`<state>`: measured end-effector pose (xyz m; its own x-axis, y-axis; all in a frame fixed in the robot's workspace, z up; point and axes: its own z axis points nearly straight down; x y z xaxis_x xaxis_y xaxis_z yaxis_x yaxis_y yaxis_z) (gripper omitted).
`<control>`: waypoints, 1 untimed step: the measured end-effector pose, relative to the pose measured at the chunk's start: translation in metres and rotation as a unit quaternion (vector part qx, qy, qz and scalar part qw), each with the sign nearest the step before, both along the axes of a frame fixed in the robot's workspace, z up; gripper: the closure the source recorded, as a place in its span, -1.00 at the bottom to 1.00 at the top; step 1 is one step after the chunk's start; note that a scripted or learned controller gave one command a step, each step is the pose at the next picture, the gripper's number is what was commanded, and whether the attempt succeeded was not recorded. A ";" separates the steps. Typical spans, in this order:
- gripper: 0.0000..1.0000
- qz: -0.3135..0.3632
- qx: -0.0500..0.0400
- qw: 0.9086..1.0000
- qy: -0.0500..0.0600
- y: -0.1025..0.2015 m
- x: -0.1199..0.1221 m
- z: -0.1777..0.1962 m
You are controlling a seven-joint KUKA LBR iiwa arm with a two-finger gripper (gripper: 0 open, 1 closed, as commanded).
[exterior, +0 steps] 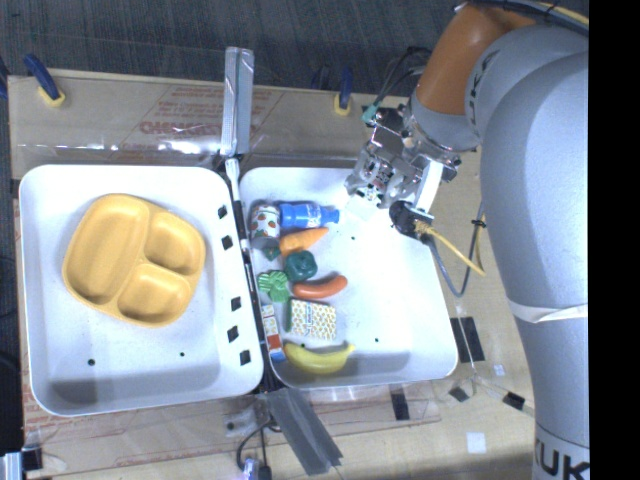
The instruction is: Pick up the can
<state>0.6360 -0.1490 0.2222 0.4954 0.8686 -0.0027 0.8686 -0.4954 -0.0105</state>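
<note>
White plastic, smooth and shallow w/ rounded corners: two bins side by side on a bench covered in brown cardboard-like sheet under clear film. Left bin holds a yellow moulded tray, glossy, three rounded compartments, lying tilted relative to the bin walls. A grey metal bar runs up from the divider between the bins.

Right bin has all its items crowded along its left wall. Top of the cluster: small round ball, white w/ dark and reddish patches, touching the blue can. The can is a short cylinder lying on its side, blue w/ a white band, long axis roughly left-right, in the upper-left part of the right bin. Just below it an orange carrot-shaped toy, tapered. Below that a dark green lumpy item, then a light green ridged piece beside a red-orange sausage shape, smooth and glossy. Under those a flat square packet w/ speckled print, and a thin red-white-blue stick-like item by the wall. A yellow banana, curved, sits nearest the front wall.

Gripper hangs over the upper-right part of the right bin, near its back rim, apart from the can and to the right of it. Metal and cable clutter around the fingers; can't tell if open or closed, nothing visibly between them. Grey arm w/ orange band above wrist comes in from the right.
</note>
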 end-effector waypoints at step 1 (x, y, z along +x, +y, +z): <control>1.00 0.005 0.000 1.000 0.002 0.002 0.000 0.009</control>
